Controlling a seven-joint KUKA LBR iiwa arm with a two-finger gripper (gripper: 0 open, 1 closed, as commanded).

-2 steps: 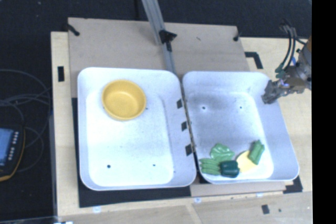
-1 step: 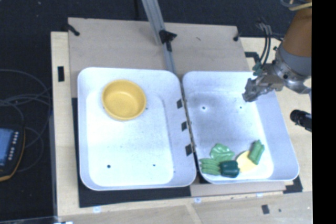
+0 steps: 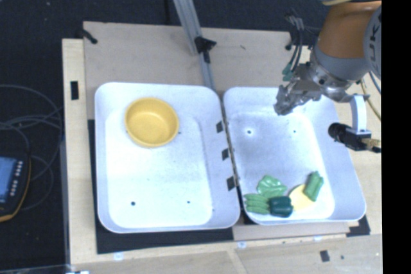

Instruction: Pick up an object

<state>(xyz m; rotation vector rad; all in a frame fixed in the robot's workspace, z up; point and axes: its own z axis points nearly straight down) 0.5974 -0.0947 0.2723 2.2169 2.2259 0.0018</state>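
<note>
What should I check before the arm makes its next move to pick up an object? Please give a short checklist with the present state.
1. Objects available: ok, green pieces and a yellow piece lie in the right bin, near corner.
2. Claw above the right bin: ok, at its far edge.
3. Claw over the pile: not ok, apart from it.
4. Claw carries nothing: cannot tell.
5. Objects separated: not ok, they touch and overlap.
6. Yellow bowl out of the way: ok, in the left bin.

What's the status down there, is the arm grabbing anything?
Tool over right bin's far end, nothing seen in it. Green and yellow pieces clustered at near end, untouched. Yellow bowl in left bin.
</note>
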